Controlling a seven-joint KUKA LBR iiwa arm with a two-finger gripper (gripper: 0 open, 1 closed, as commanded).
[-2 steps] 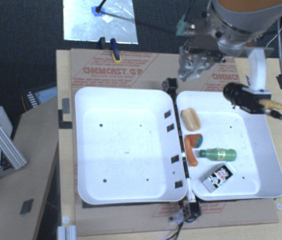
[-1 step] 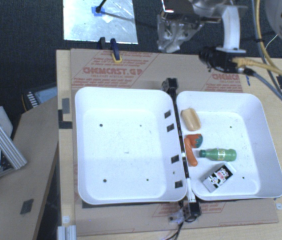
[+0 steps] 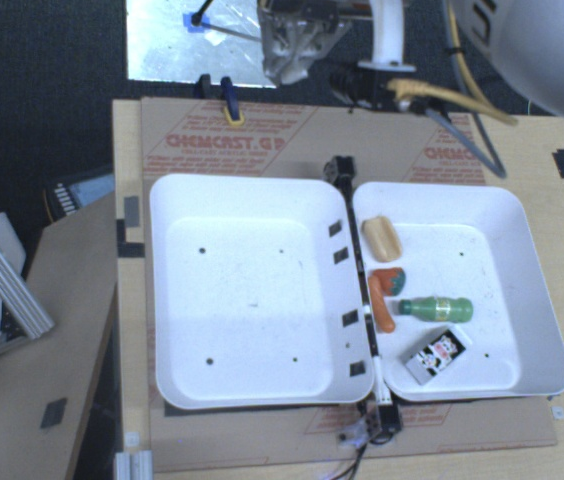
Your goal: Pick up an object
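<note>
the tool (image 3: 292, 43) hangs high at the back of the bench (image 3: 132, 298), well apart from the objects; i cannot tell its state. the right bin (image 3: 522, 268) holds a tan bun (image 3: 382, 238), an orange carrot (image 3: 383, 298), a green bottle (image 3: 436, 310) and a small black-and-white carton (image 3: 437, 356) near its left wall. the left bin (image 3: 252, 288) sits beside it.

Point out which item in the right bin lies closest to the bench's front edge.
The small black-and-white printed carton. It lies nearer the front wall of the right white bin than the green plastic bottle, the orange carrot-shaped toy and the tan bread-like piece behind it.
</note>
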